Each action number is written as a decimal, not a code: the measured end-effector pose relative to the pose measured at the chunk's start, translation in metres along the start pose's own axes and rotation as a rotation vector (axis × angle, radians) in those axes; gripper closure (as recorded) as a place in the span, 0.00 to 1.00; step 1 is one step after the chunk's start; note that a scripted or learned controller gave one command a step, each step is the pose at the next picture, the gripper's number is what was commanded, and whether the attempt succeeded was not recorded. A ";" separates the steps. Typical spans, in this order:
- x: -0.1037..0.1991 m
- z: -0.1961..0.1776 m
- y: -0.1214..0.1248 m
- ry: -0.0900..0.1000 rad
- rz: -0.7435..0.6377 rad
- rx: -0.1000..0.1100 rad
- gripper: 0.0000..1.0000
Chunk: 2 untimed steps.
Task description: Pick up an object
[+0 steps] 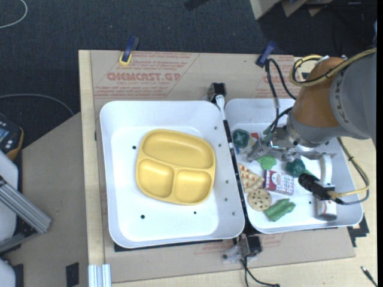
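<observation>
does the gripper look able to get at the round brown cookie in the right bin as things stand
Probably yes: the round brown cookie lies uncovered near the right bin's front, with the gripper just behind it.

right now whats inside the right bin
The right bin holds small toy foods: a cookie, a waffle-like piece, a green pod, a dark green piece and a red-and-white packet. The arm and its hand cover the bin's middle, so anything beneath is hidden.

Your arm (335, 100) runs off the right edge and covers part of the right bin (263, 107), hiding items behind the fingers.
</observation>
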<state>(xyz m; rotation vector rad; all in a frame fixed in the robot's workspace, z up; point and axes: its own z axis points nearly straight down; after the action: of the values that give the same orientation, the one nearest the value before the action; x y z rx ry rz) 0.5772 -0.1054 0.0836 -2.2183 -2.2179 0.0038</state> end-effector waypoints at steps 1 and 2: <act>0.000 -0.012 0.001 -0.001 0.001 -0.004 1.00; -0.004 -0.064 -0.008 -0.003 0.001 -0.011 1.00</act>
<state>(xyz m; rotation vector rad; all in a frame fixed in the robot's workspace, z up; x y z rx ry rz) 0.5695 -0.1095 0.1480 -2.2270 -2.2237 -0.0046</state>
